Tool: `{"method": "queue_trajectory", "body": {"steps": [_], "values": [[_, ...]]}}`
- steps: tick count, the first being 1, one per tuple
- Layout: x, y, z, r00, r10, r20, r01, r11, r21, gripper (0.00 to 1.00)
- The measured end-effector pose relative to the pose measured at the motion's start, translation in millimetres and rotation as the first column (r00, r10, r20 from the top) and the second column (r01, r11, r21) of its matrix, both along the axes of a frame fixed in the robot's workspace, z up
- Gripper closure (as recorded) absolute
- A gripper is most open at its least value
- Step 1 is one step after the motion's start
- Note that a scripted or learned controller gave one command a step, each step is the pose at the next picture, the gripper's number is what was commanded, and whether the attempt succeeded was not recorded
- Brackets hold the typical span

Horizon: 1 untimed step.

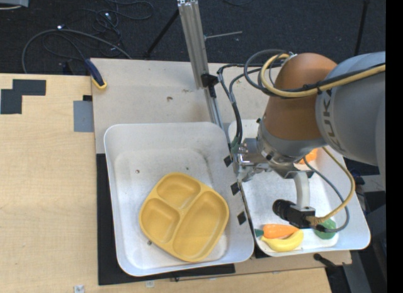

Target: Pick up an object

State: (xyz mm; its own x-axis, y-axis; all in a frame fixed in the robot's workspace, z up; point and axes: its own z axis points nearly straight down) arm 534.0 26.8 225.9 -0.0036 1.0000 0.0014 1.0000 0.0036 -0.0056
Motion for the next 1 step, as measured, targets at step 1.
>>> {"method": "queue_trajectory", "body": {"steps": [1], "values": [[-26.6,43.9,8.0,1.000,0.001,0.000,-0.001,1.000,0.000,1.00]]}}
